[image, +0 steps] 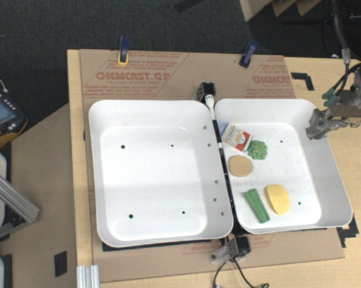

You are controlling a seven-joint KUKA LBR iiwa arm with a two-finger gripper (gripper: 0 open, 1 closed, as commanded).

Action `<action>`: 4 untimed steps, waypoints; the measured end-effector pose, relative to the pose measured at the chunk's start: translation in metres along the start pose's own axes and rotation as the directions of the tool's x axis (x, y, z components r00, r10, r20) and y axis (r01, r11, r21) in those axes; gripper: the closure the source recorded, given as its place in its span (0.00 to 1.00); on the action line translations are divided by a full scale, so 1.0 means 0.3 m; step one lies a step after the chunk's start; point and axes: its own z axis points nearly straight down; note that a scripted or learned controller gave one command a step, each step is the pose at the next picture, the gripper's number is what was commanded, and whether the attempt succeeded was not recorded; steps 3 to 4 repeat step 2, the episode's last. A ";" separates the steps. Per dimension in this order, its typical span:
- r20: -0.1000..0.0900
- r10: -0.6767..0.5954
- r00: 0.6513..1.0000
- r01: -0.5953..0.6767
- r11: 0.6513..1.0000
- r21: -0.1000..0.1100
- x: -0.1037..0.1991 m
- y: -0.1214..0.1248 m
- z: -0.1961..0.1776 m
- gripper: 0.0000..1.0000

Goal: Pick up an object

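The right bin (324, 161) holds several small objects along its left side. A red, white and blue packet (235, 137) lies nearest the back, with a green broccoli piece (257, 150) just right of it. Below them sit a round tan cookie (241, 166), a green stick (256, 205) and a yellow lemon-like piece (279, 198). My gripper (318, 128) hangs over the bin's far right rim, well to the right of all the objects and apart from them. Nothing shows between its fingers.
The left bin (108, 179) sits beside the right one on a cardboard sheet (168, 71) held by blue clamps (124, 48). A cable connector (205, 92) lies at the back between the bins. Cables and wooden parts hang at the top right.
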 end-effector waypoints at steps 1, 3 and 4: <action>0.004 0.001 1.000 -0.001 1.000 -0.008 -0.139 -0.123 -0.172 1.00; -0.002 -0.002 1.000 0.002 1.000 0.007 -0.154 -0.056 0.259 1.00; -0.002 -0.002 1.000 0.002 1.000 0.007 -0.154 -0.056 0.259 1.00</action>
